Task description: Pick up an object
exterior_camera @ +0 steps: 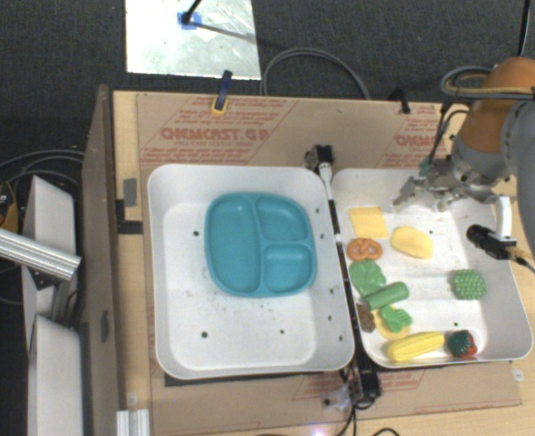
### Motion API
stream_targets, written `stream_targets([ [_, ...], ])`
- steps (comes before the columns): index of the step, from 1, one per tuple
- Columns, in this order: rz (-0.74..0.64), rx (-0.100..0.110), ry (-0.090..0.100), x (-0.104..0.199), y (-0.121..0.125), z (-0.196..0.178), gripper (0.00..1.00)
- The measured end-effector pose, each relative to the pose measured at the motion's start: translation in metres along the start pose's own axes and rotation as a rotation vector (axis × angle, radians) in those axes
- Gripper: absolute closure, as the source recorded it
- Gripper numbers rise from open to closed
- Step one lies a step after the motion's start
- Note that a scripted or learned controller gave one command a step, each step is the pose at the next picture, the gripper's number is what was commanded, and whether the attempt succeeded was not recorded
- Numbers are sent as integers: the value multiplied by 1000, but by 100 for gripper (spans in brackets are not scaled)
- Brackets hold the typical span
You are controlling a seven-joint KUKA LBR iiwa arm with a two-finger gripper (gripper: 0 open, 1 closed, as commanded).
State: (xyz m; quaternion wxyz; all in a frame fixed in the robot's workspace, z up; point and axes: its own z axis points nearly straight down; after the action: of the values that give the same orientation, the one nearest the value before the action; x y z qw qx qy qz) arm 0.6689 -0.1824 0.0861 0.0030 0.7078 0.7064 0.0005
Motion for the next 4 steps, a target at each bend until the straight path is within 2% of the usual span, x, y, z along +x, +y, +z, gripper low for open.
stream_targets([
  [1,-8,-3,0,4,2,-11,100],
  [2,-14,1,6,105,1,-33,100],
  [3,-7,2,3,98,0,-31,0],
  [4,0,1,1,49,0,-36,0],
])
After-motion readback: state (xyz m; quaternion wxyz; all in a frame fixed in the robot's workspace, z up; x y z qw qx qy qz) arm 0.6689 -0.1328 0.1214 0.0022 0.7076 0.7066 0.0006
